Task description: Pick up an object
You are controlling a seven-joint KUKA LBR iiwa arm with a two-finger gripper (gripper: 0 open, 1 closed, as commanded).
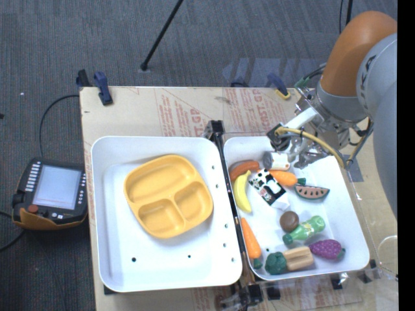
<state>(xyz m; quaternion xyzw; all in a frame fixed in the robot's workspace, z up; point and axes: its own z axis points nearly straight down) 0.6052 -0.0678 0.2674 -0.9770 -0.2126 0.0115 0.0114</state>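
Both bins (104,173) were white. The divided plate (168,195) was yellow-orange, the banana (242,193) yellow, the carrot (250,237) orange. A carton (267,186) bore black-and-white cow patches. The watermelon slice (312,191) was red with dark seeds, the grapes (326,249) purple, the bottle (305,230) green, the broccoli (276,263) dark green, the arm (360,57) grey with orange

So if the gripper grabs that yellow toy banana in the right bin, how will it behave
The yellow toy banana looks like smooth moulded plastic, so probably stiff, light and a bit slippery. Its curved shape may let it pivot or rock if pinched off-centre. It lies against the right white bin's left wall beside a black-and-white carton, so a push would likely slide it along that wall.
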